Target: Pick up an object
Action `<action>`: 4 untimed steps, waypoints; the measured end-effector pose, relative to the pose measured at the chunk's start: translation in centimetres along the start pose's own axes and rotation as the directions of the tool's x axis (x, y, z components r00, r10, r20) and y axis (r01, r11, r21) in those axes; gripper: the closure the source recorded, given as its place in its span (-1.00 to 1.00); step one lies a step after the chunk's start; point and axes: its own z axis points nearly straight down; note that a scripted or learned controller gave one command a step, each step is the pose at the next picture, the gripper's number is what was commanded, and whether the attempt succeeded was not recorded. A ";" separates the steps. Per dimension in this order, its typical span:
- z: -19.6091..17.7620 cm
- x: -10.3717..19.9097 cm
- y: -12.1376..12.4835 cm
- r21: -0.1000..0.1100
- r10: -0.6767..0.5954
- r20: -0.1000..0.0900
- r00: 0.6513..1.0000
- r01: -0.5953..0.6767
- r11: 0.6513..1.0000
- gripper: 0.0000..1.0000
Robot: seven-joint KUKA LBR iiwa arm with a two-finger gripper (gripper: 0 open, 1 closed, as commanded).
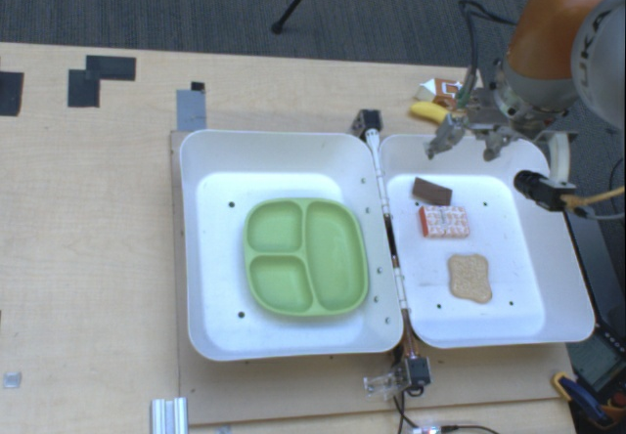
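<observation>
Three small things lie in the right bin: a dark brown block near the far wall, a red and white patterned packet just in front of it, and a tan slice like toast nearer the camera, a little apart from the packet. All three rest flat on the bin floor with open white space around them and nothing on top of them. The tool hangs over the far rim of this bin, above and behind the brown block, its two fingers spread apart and grasping nothing. A yellow item lies on the worktop beyond the rim. The left bin holds a green divided plate.
</observation>
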 end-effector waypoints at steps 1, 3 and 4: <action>11.0 -3.4 -3.9 0.004 0.003 0.000 1.000 -0.003 1.000 -1.00; 12.4 -3.5 -11.6 -0.010 0.003 0.002 1.000 -0.003 1.000 1.00; 12.4 -3.5 -11.6 -0.010 0.002 0.001 1.000 -0.002 1.000 -1.00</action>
